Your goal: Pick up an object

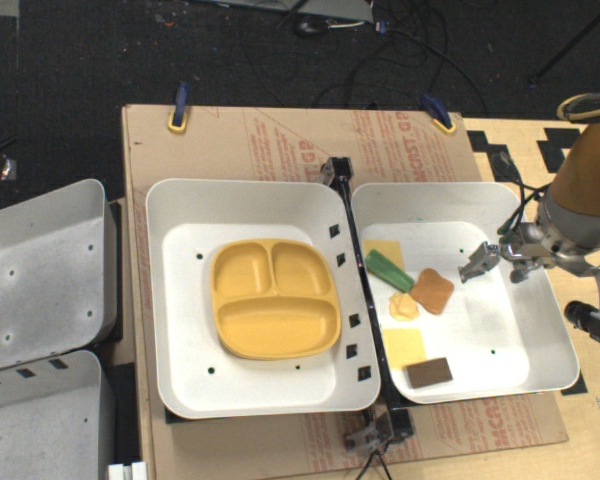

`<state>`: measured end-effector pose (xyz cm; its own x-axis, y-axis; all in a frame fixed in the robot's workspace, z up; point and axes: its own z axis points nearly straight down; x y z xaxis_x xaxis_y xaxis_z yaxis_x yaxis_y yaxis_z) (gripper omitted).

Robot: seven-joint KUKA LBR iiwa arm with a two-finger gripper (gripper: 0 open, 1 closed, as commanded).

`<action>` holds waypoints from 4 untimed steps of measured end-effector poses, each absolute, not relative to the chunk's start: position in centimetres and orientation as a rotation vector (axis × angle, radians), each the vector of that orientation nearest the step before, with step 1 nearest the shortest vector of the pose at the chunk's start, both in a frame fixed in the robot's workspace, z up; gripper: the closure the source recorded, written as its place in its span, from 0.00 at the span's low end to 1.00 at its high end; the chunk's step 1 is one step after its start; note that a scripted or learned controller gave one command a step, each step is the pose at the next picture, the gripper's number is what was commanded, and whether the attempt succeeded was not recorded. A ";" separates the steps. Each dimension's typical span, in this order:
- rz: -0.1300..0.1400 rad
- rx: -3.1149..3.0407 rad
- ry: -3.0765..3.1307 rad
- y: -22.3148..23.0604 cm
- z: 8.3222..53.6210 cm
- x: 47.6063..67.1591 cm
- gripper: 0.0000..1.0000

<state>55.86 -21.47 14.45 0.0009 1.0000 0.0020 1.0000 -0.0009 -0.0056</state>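
The right bin point(500, 353) holds several small food-like items. A green stick point(388, 269) lies across a pale yellow square point(382, 251) near the bin's left wall. Beside it are an orange-brown toast piece point(433, 291) and a small pale orange lump point(404, 307). Nearer the front lie another yellow square point(402, 346) and a dark brown block point(429, 372). My gripper point(495, 258) hangs over the right half of this bin, a little right of the toast piece and apart from it. Nothing shows in its grasp.
The left bin point(180, 368) carries a yellow divided plate point(276, 299). A black divider with clips point(358, 298) runs between the bins. The grey arm with its orange band point(585, 183) comes in from the right edge. Spare white bins point(40, 268) sit at far left.
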 end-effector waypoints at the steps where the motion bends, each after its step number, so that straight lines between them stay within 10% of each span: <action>1: 0.002 -2.221 -2.218 -21.4 9.1 55.8 0.00; 2: -0.001 -2.224 -2.222 -21.4 10.5 56.0 1.00; 4: -0.003 -2.222 -2.228 -21.1 19.4 55.8 1.00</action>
<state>55.83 -21.11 19.44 -0.0026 1.0000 -0.0022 1.0000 0.0026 0.0048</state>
